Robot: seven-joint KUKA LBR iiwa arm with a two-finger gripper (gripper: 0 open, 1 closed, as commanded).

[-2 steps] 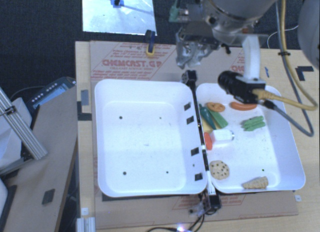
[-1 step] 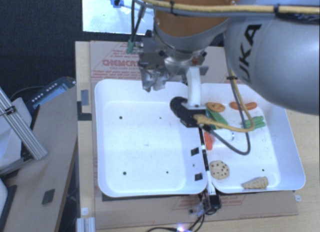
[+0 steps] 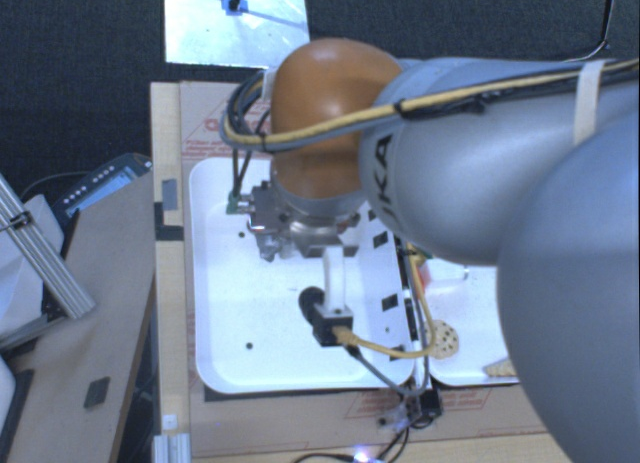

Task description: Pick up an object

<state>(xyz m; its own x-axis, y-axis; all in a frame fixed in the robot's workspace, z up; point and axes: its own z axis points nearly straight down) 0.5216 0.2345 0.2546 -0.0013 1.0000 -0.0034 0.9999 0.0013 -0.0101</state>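
The round tan object (image 3: 444, 339) with dark dots on it lies flat in the right-hand bin (image 3: 455, 298), near the front rim of that bin and close to the wall between the two bins. Part of it is covered by a yellow cable. Just behind it, at the edge of the arm, there is a small reddish thing (image 3: 418, 272) — too much hidden to say what it is. A pale tan piece (image 3: 498, 367) shows further right, also half under the arm.

The tool (image 3: 274, 241) hangs over the back part of the left-hand bin (image 3: 206, 356), well apart from the round tan object. It is seen from above, below the orange band, and I cannot tell if it is open or closed; nothing is seen in it. The floor of the left-hand bin shows a few small dark specks (image 3: 248, 345).

Both bins stand on the worktop (image 3: 168, 351) — a pale board.
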